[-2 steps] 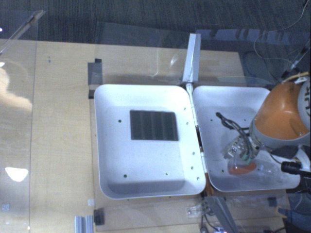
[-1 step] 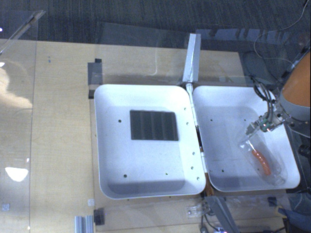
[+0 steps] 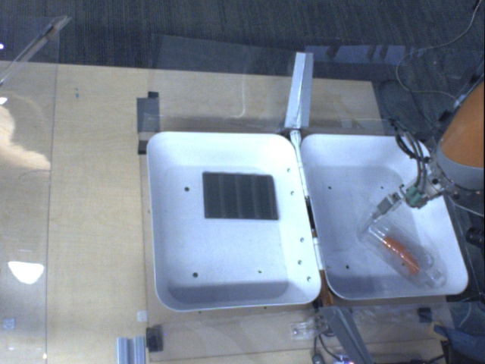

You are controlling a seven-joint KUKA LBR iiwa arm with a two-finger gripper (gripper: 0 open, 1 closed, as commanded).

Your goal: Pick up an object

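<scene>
Clear plastic with an orange-red core, the tube-like object (image 3: 400,252) lies aslant in the right bin (image 3: 341,173), toward its front right corner. The gripper (image 3: 395,202) hangs low over the object's upper end; I cannot tell its state. This looks like the approach-and-grasp step. Next, the tool must settle squarely over the tube and close on it before lifting. The left bin (image 3: 170,203) carries a dark ribbed pad (image 3: 239,196).

tube (image 3: 402,252) in right bin (image 3: 341,203) — pincer (image 3: 388,205) above
</scene>
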